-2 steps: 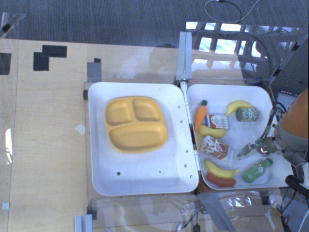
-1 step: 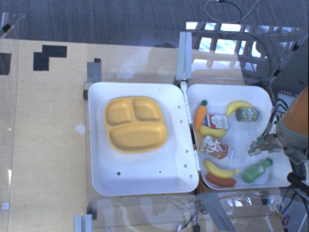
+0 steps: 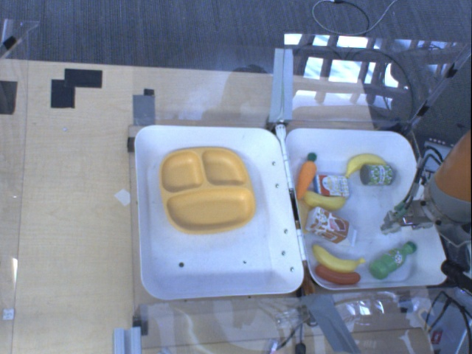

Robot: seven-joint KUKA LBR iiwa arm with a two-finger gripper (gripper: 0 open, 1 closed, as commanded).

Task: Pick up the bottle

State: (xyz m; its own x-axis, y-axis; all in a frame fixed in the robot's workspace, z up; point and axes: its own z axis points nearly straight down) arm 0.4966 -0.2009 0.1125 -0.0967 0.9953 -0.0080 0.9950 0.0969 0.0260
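Camera view: gripper low in the right bin, bottle not yet in hand.

The green bottle lies on its side near the bin's front right corner, just below and a little left of the gripper tip. Its long axis runs aslant, the cap up-right toward the arm and the base down-left toward a banana. Whether the jaws stand apart or together cannot be told; nothing shows between them. Judged, the next move is a short drop toward the viewer, wrist turned across the bottle's axis.
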